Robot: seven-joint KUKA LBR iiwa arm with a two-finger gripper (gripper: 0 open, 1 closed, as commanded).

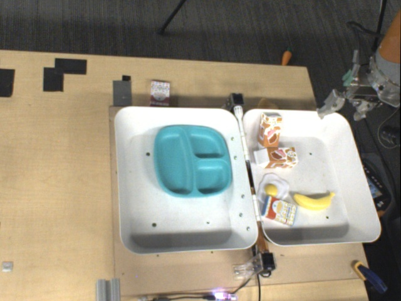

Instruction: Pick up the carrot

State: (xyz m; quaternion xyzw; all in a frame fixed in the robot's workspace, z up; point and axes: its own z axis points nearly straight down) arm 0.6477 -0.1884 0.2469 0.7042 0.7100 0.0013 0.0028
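Note:
My gripper [344, 107] hangs over the far right corner of the right bin [351, 168], above its rim. Its fingers [328, 104] stand apart with nothing between them, so it is open. In that bin lie an orange-and-white carton [270, 129], a second such carton [282, 157], a clear pouch with something yellow inside [273, 189], a small red-and-yellow box [281, 212] and a yellow banana [313, 200]. All of these sit left of and nearer than the gripper, apart from it. I cannot tell which, if any, is the carrot.
The left bin [138, 218] holds a teal divided plate [191, 160]. A small orange object [286, 58] pokes up at the bench's far edge. A small patterned cube [160, 91] and a grey block [122, 91] stand behind the left bin.

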